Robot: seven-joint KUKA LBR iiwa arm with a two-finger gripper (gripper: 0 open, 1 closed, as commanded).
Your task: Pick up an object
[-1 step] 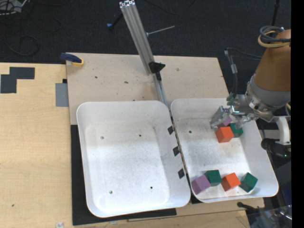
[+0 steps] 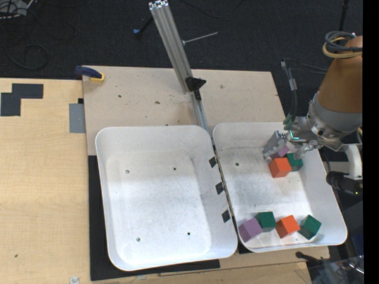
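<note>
Two white bins side by side; the arm's gripper (image 2: 283,148) hangs low over the right bin (image 2: 249,141), near its far right part. Can't tell how wide it stands or whether it has hold of anything. Right under it: an orange block (image 2: 279,167), touching a green block (image 2: 295,163). Well toward the near rim: purple block (image 2: 250,228), green (image 2: 266,220), orange (image 2: 288,225), green (image 2: 310,226) in a row.
</note>
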